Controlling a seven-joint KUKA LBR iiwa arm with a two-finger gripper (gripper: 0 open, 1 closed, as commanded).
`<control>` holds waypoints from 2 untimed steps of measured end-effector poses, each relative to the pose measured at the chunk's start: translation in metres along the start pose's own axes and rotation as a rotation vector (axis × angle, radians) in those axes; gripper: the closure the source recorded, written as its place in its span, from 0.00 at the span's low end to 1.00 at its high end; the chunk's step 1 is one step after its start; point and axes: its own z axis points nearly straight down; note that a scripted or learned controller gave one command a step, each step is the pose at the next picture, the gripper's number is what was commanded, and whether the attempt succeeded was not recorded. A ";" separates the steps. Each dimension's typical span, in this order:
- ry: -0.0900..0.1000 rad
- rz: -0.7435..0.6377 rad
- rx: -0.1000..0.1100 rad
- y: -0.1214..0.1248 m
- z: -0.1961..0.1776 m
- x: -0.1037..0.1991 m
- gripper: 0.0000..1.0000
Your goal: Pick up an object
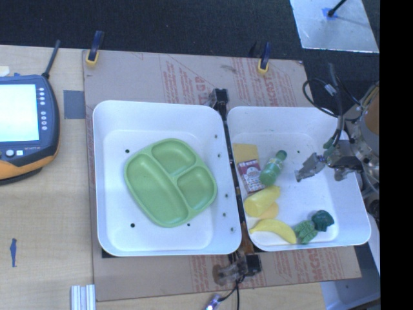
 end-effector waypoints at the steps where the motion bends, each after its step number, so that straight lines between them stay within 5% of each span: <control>1: -0.001 -0.002 0.003 0.055 0.088 0.034 0.00; 2: 0.000 -0.001 -0.002 0.077 0.152 0.028 0.00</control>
